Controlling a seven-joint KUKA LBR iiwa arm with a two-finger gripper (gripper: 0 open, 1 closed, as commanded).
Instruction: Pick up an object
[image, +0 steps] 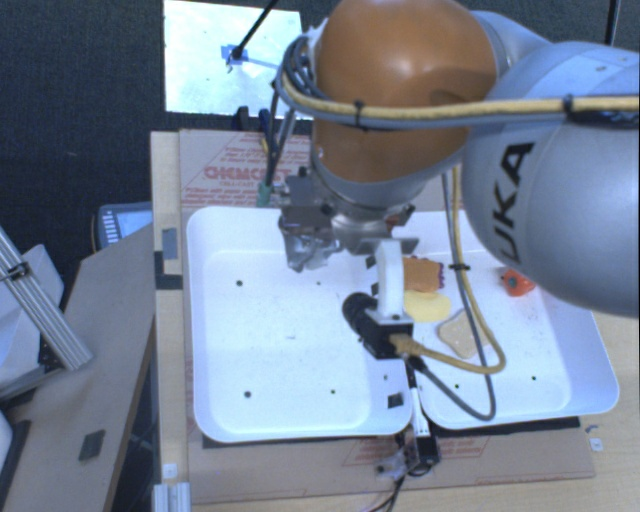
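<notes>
My gripper (303, 248) hangs over the back part of the left bin (230, 400), under the big orange wrist. Nothing shows beneath it but the bin's white floor. In the right bin (560, 390), close to the wall between the bins, lie an orange-brown block (424, 272), a flat yellow piece (432, 306) in front of it, and a tan piece (460, 338) nearer the front. A small orange-red thing (514, 284) lies farther right, partly under the grey arm.
The arm's grey link covers the right bin's back right part. A yellow cable (470, 330) loops down over the right bin. Cardboard (225, 165) lies under and behind the bins. A metal rail (40, 310) leans at the far left.
</notes>
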